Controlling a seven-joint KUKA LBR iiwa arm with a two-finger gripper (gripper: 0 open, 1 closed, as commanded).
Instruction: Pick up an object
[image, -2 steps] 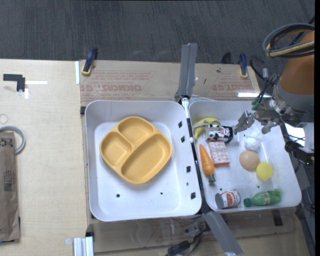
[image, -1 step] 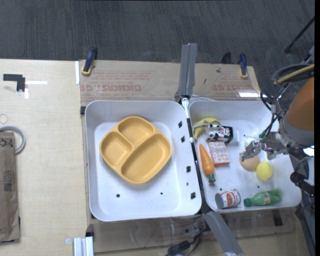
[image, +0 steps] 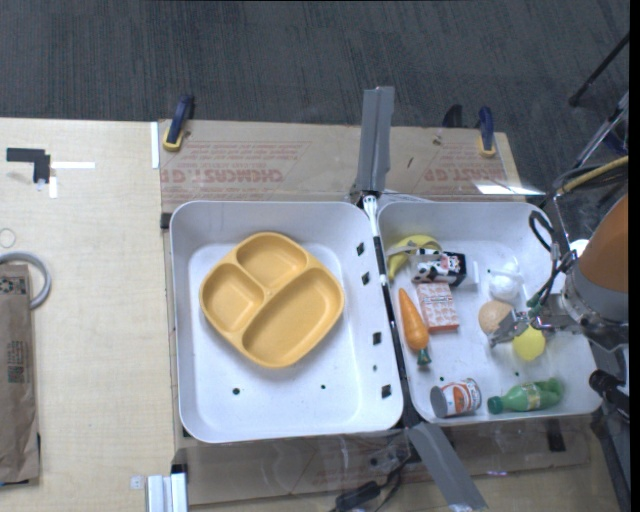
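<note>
Left bin (image: 190, 330): white and shallow, bearing a yellow divided plate (image: 272, 298) with three compartments, set near the middle.
Divider side of right bin (image: 470, 213): banana (image: 411, 250) at the top, a small black-and-white toy cow (image: 440, 266) just beside it, an orange carrot (image: 413, 320) lying lengthwise below, a pink-and-white carton (image: 438, 306) touching the carrot's right flank.
Lower edge of right bin: a small can (image: 457, 398) on its side, then a green bottle (image: 526, 396) lying flat, cap pointing right.
Right half of right bin: a white crumpled object (image: 505, 286), a tan egg-like object (image: 494, 317) below it, and a lemon (image: 529, 344) just right of and below that.
Likely target: the lemon, judged from its closeness to the pincer.
Lemon handling: probably light, firm and rounded, with a waxy skin apt to roll or squirt out sideways; best taken across the widest middle, fingers squarely opposed.
Gripper (image: 522, 327): reaching in from the right, tip low over the gap between the egg-like object and the lemon; opening too small and cluttered to read, so cannot tell.
Lemon relative to pincer: touching or just beneath the tip, slightly toward the lower right; nothing visibly held.
Risk: a neighbouring egg-like object close enough to be nudged.
</note>
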